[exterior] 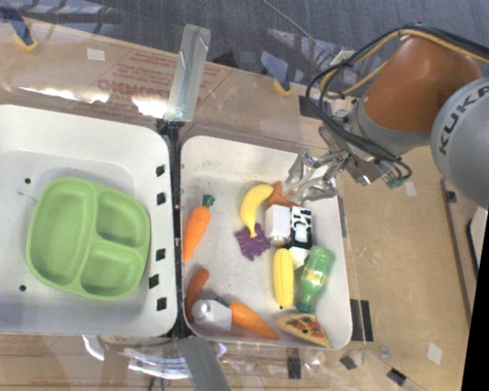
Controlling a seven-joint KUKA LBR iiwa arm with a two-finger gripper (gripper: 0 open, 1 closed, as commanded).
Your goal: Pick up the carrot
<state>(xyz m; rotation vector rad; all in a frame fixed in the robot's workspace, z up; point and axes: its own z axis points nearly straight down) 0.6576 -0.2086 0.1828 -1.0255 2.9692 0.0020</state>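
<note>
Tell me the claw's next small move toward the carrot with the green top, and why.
Probably travel left and toward the camera: the claw hovers at the right white bin's far right corner by the yellow banana, while the orange green-topped carrot lies along the left wall.

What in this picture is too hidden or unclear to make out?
- Gripper, camera view: too small against the glare to tell if anything is held.
- Carrot near the front wall: its end is hidden by a white object.
- Black-and-white box: markings too small to read.
</note>
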